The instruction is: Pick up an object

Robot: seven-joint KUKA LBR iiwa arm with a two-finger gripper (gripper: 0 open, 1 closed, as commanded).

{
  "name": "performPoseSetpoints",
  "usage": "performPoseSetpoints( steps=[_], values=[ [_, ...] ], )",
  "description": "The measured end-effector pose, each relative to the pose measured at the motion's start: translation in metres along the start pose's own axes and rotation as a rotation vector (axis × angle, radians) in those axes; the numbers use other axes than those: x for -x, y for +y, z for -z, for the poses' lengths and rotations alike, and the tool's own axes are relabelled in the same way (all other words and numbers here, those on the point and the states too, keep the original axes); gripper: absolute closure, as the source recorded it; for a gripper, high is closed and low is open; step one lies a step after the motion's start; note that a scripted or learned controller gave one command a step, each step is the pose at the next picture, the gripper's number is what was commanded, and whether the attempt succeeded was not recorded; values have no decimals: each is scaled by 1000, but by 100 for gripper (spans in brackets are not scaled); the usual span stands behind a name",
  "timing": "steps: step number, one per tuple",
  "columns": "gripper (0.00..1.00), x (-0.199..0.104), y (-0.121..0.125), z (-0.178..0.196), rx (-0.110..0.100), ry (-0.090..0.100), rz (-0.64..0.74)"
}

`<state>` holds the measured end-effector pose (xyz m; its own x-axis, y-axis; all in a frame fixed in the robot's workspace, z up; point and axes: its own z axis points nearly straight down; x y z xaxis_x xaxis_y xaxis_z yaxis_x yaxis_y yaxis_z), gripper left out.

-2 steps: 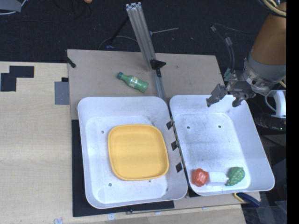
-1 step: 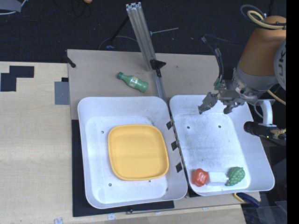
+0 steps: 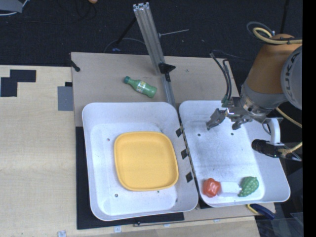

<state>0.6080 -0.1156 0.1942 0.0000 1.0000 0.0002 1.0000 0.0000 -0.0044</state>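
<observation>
A: Red tomato toy (image 3: 211,187) sits in the right bin's (image 3: 222,147) near corner, green broccoli-like toy (image 3: 248,186) beside it, a white piece (image 3: 228,187) between them.

B: And your gripper (image 3: 226,121)?

A: Above the same bin's far end, well apart from the toys. Jaws spread, nothing between them. The row's long axis runs along the near wall.

B: Room?

A: Bare floor between; the near wall looks tight.

A small round red plastic tomato (image 3: 211,187) lies at the right bin's near edge. Just beside it, a flat white plastic piece (image 3: 229,187) lies level, touching a bumpy green plastic vegetable (image 3: 248,185) at its right.
</observation>
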Motion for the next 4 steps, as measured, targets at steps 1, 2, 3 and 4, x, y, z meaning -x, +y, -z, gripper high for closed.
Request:
performPoseSetpoints(
  steps=[1,2,3,4],
  values=[
    [0,1,7,-46,1,0,1],
    [100,3,7,-34,4,0,-2],
    [100,9,6,27,8,-1,-2],
    [100,9,6,80,9,-1,-1]
  ],
)
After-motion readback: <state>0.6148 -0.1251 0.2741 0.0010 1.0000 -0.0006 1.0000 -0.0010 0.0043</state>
